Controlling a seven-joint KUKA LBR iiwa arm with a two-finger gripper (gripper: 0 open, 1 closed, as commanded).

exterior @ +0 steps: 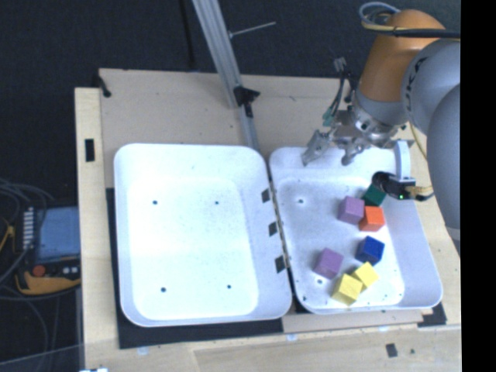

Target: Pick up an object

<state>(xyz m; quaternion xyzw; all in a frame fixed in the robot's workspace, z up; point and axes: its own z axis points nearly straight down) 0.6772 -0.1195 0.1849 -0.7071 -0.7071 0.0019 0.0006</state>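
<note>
Gripper over right bin, far rim.
Fingers spread apart, holding nothing; blocks lie nearer in that bin.

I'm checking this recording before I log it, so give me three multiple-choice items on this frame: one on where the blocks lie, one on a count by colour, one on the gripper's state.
1. Where do the blocks lie?
A. All in the right bin
B. All in the left bin
C. Split between both bins

2. How many purple blocks are there?
A. One
B. Two
C. Four

3. What is the gripper's state?
A. Shut on a yellow block
B. Open, holding nothing
C. Shut on the blue block

Answers:
1 A: every block sits in the right bin, none in the left bin.
2 B: one purple block lies by the orange block, another purple block lies lower down.
3 B: the gripper hangs over the right bin's far edge with its fingers spread and nothing between them.
</note>
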